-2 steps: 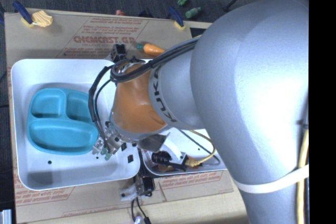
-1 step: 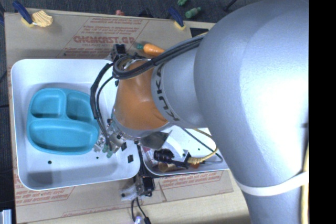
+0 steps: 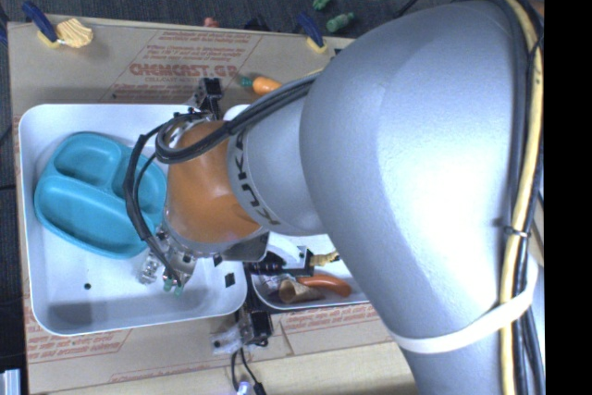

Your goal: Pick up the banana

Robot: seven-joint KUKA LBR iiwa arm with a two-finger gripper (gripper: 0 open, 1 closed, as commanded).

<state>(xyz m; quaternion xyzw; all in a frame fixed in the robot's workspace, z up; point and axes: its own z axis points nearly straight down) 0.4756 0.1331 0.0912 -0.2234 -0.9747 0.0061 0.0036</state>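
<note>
Robot lab, KUKA arm point(image 3: 407, 162), white bins point(image 3: 37, 291)

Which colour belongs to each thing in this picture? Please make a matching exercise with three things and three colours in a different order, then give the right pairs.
Things:
1. bowl-shaped object in the left bin
2. band above the arm's wrist
3. large arm segment

Colours:
A. orange
B. grey
C. turquoise blue

Right pairs: 1-C, 2-A, 3-B.
</note>
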